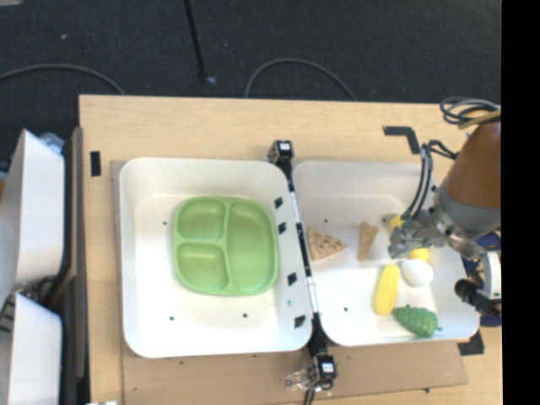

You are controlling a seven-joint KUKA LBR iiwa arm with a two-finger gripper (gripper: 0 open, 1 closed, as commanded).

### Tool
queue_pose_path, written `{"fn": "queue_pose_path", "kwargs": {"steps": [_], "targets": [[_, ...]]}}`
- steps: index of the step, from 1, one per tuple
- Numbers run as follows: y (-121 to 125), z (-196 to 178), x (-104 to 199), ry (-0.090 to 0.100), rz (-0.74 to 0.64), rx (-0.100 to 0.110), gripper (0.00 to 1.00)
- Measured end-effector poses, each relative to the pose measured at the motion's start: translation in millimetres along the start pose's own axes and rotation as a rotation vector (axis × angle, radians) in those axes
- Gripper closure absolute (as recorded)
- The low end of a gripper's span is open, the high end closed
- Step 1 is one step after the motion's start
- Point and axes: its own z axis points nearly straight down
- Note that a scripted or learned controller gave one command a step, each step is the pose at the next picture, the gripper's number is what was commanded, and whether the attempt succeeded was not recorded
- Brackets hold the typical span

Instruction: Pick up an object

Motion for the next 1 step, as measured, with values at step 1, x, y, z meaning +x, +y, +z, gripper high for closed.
{"fn": "queue_pose_path", "kwargs": {"steps": [1], "targets": [[7.7,-47.8,4.6,0.0,-0.01,-0.003,1.0]]}}
